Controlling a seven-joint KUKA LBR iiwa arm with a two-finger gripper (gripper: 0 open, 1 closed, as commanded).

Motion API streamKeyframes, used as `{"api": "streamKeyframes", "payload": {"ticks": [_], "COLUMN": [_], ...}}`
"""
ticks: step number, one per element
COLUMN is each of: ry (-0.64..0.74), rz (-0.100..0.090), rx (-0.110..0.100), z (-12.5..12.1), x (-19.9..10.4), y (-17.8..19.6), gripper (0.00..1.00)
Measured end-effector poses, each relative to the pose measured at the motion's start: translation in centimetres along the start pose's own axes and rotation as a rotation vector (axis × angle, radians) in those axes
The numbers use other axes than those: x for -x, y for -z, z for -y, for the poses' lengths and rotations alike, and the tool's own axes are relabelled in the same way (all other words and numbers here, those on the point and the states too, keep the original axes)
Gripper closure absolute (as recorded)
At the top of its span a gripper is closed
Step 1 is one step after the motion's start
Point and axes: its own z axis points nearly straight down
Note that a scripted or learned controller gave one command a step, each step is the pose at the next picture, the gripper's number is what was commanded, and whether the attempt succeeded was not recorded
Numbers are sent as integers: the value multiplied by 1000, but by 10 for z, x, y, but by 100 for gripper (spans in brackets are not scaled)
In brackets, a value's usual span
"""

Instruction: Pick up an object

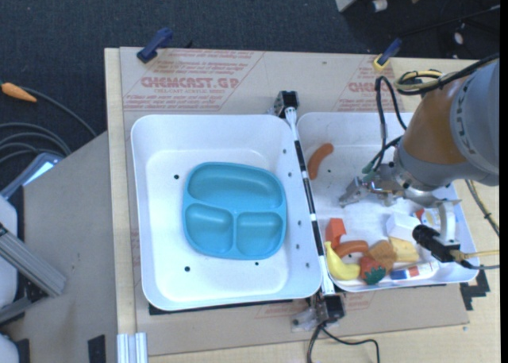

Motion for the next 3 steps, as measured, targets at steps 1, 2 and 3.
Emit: {"api": "streamKeyframes", "payload": {"ticks": [1, 2, 3], "ry": [1, -1, -1], "rz": [1, 0, 0], "rx": [1, 0, -1], "z": [0, 29, 29], "x": [0, 6, 6], "y": [10, 108, 107], "gripper": [100, 100, 0]}}
